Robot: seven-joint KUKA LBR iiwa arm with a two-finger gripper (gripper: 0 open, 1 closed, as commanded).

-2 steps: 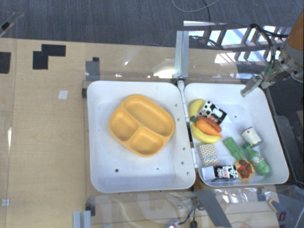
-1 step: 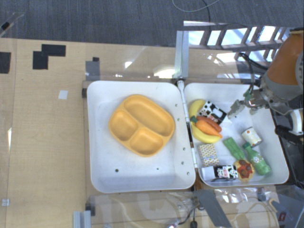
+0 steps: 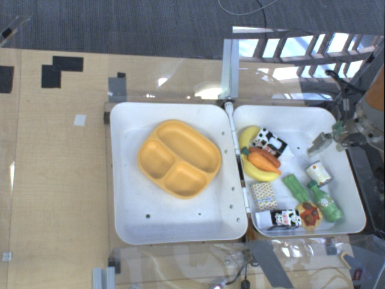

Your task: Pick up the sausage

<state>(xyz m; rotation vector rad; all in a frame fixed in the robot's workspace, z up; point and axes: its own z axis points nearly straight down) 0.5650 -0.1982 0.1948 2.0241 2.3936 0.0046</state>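
On the left of the bench, the shallow white left bin (image 3: pixel 129 221) holds a yellow plastic plate with three compartments (image 3: pixel 179 158), lying near the bin's middle. Just beside it, the shallow white right bin (image 3: pixel 301 116) carries a cluster of small toys. At that bin's left side lies a yellow plastic banana (image 3: pixel 251 161), and across it rests an orange-red tapered sausage-shaped piece (image 3: pixel 264 159), the closest match to the sausage, though its identity cannot be told for certain. A black-and-white cow-patterned block (image 3: pixel 268 142) touches its upper side. Below these sit a small speckled square pad (image 3: pixel 264 194) and a black-and-white carton (image 3: pixel 284 218). Further right come a green cylinder (image 3: pixel 295 187), a reddish-brown round piece (image 3: pixel 309 215), a green plastic bottle (image 3: pixel 325 203) and a small white can (image 3: pixel 318 173). Over the bin's upper right, the grey two-finger gripper (image 3: pixel 325 141) hangs above bare bin floor, well apart from the sausage-shaped piece. Nothing can be seen in its grasp, and how far the claw is open cannot be told.
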